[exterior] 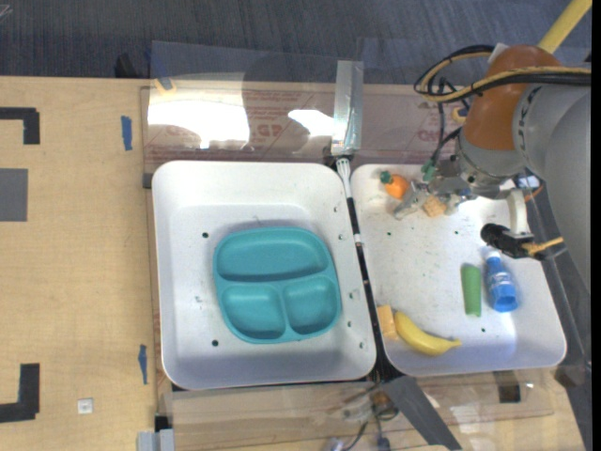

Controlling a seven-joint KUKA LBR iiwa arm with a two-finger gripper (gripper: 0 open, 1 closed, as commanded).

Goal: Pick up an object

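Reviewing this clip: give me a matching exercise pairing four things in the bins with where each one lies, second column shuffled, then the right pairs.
Things:
1. teal divided tray
2. banana
3. blue bottle
4. small orange object

Places:
A. near edge of the right bin, by the divider
B. far corner of the right bin, close to the gripper
C. middle of the left bin
D. right side of the right bin, beside the green stick

Pairs: 1-C, 2-A, 3-D, 4-B
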